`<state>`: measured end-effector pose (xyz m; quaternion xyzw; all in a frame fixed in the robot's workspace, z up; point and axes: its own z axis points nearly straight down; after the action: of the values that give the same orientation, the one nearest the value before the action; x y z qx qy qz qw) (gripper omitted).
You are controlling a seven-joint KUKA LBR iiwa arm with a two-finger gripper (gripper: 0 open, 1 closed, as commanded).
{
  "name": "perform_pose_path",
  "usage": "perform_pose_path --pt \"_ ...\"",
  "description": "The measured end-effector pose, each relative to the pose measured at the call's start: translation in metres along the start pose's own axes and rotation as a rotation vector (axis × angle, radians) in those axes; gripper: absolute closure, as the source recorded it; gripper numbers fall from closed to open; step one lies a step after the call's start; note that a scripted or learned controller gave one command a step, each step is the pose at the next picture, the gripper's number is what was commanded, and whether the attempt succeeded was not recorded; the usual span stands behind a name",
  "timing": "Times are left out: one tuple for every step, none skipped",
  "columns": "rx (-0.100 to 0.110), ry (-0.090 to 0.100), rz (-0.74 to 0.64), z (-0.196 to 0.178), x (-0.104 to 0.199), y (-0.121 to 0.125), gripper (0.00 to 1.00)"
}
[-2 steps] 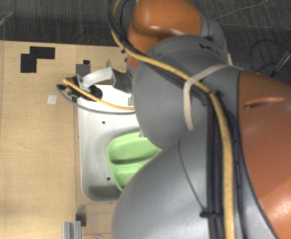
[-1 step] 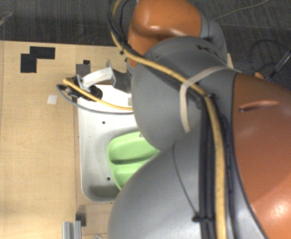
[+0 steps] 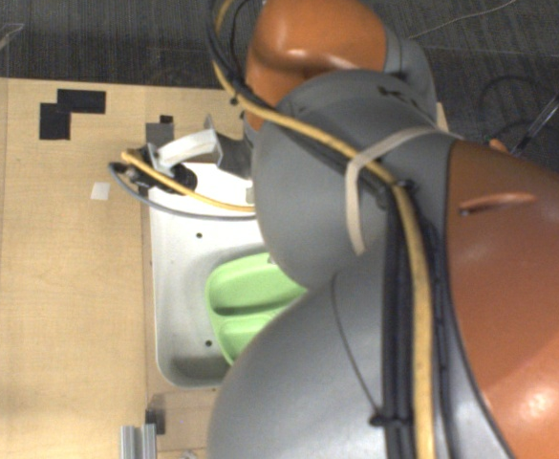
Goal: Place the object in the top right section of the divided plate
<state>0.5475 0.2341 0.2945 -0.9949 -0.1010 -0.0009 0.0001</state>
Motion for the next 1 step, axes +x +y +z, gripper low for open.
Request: perform_pose_path --pt "0.0 0.0 0.0 0.0 0.0 0.0 0.0"
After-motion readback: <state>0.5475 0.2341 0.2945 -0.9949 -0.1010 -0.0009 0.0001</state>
